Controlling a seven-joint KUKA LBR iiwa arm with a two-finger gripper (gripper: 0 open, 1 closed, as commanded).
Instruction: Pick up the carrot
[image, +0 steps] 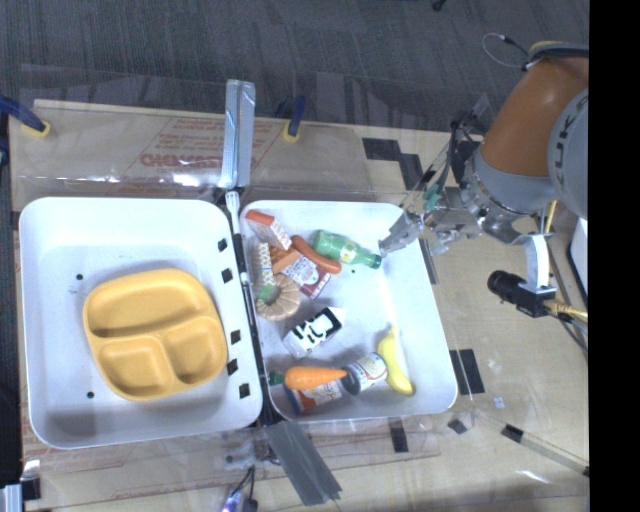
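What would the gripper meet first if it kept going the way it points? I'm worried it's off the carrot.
Probably the green plastic bottle, just beyond the gripper, not the orange carrot; height is unclear from above.

The arm (540, 120) is cut off by the right edge. The hand (398, 238) is too small and blurred for its fingers to be judged. Part of the bottle (330, 388) is hidden beneath the carrot (312, 378). The items piled by the divider are too small to be identified.
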